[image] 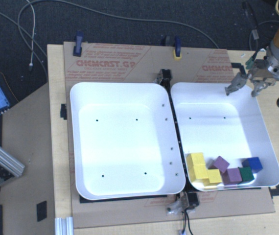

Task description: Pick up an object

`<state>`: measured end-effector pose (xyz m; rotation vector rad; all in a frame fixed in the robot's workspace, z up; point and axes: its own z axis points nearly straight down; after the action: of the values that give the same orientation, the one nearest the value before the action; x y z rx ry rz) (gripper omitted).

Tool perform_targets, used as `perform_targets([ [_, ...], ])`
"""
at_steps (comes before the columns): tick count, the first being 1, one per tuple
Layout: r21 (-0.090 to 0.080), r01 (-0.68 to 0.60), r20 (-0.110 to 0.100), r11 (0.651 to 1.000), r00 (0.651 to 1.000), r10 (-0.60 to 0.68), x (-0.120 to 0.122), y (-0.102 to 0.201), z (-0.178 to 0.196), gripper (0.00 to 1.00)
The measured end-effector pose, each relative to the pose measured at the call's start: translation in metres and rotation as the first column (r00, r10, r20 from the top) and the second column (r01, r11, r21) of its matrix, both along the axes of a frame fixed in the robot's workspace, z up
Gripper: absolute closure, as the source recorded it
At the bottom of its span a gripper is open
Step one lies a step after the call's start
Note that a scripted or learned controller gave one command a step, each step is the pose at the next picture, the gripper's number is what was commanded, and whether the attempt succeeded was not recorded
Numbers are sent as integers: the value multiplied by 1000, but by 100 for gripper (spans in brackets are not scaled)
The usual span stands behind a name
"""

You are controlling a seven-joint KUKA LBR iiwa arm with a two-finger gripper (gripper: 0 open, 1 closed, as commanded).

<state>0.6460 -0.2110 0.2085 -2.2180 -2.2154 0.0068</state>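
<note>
The grey two-finger gripper point(242, 88) hangs over the far rim of the right-hand shallow white plastic bin point(257, 126), its fingers spread apart with nothing between them. Against that bin's near wall huddle the foam blocks: yellow blocks point(200, 169), two purple blocks point(226, 169), a green cube point(247, 174) and a blue cube point(253, 164), touching one another. The rest of that bin's floor, from the cluster up to the far rim, is open. The left-hand white bin point(125, 138) sits just beside it.
</note>
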Motion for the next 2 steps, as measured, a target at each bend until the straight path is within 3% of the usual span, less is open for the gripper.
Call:
perform_targets([
  [1, -2, -2, 9, 1000, 1000, 2, 2, 0, 5, 0],
  [2, -1, -1, 3, 1000, 1000, 1, 2, 0, -57, 0],
])
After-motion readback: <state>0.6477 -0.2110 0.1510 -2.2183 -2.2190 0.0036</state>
